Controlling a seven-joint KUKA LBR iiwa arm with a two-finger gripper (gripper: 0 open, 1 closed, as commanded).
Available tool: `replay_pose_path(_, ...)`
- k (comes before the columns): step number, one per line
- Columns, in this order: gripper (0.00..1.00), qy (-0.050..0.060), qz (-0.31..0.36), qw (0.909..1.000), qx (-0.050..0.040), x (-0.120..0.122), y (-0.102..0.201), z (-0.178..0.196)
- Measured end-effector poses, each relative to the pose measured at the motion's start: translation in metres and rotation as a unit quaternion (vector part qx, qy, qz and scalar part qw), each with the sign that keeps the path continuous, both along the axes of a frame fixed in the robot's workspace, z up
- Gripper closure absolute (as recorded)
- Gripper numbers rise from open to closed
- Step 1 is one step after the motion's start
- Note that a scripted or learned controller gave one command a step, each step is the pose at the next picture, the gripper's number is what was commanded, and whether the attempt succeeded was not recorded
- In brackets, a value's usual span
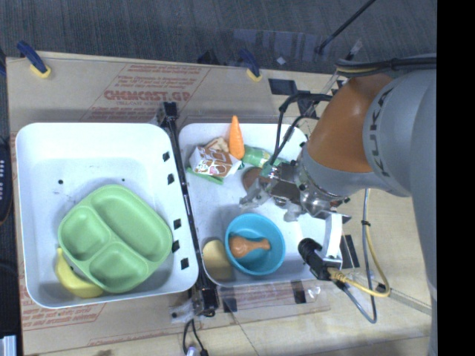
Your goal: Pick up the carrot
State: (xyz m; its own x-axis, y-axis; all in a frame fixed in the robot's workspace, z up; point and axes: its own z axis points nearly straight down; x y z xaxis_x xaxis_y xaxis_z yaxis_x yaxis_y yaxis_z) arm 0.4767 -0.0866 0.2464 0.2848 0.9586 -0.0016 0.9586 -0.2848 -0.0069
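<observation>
Carrot [235, 137], orange, slender, upright at right bin's [223, 213] far wall

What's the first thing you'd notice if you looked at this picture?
Probably the big grey robot arm with its orange band, reaching in from the right over the right bin. Next, the bright green divided plate in the left bin. Then the blue bowl with a chicken drumstick inside, and the small orange carrot near the right bin's far edge.
</observation>
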Motion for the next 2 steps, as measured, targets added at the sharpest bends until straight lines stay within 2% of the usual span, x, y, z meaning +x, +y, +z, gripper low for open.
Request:
replay_pose_path(1,0.00,-0.002,-0.046,0.9989,0.0019,0.001,-0.031,-0.144)
replay_pose_path(2,0.00,-0.002,-0.108,0.9941,0.0002,0.000,-0.060,-0.029)
